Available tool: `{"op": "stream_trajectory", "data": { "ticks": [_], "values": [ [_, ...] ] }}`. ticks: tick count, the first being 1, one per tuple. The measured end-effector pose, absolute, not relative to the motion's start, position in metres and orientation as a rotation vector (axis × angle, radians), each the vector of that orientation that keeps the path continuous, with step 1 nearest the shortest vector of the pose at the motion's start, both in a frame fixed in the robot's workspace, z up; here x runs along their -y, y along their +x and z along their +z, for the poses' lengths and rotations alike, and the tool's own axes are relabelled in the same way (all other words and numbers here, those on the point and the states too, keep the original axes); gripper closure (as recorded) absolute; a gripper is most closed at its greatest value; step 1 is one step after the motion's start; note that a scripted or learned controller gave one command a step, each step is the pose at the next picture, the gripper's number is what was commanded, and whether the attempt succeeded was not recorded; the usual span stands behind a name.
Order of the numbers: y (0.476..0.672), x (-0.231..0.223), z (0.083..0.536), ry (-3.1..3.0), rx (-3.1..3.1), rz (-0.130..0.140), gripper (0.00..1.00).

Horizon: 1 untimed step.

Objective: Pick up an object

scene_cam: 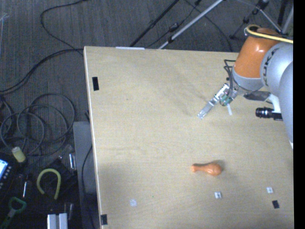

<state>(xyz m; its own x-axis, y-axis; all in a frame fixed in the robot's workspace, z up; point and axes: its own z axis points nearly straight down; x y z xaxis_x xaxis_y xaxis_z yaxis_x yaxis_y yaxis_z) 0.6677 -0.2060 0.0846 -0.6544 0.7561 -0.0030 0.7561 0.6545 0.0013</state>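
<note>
An orange, pear-shaped object [208, 169] lies on its side on the tan bench top [152, 128], in the lower right part of the camera view, its thin end pointing left. My gripper [215, 111] hangs well above and behind it, near the right edge, under the orange wrist band [251, 56]. It is open; one finger [205, 111] slants down to the left and nothing sits between the two. A wide stretch of bare bench separates the gripper from the object.
Small white tags [218, 194] [269, 190] and a black mark [275, 204] dot the bench at lower right. Black tape marks [96, 83] sit by the left edge. Cables [38, 123] and tools cover the floor at left; tripod legs [205, 13] cross behind the bench.
</note>
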Motion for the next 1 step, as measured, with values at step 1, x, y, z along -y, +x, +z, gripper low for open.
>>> {"op": "stream_trajectory", "data": {
  "ticks": [1],
  "values": [
    [0.6686,0.2053,0.0948,1.304,-2.851,0.003,1.0]
  ]
}}
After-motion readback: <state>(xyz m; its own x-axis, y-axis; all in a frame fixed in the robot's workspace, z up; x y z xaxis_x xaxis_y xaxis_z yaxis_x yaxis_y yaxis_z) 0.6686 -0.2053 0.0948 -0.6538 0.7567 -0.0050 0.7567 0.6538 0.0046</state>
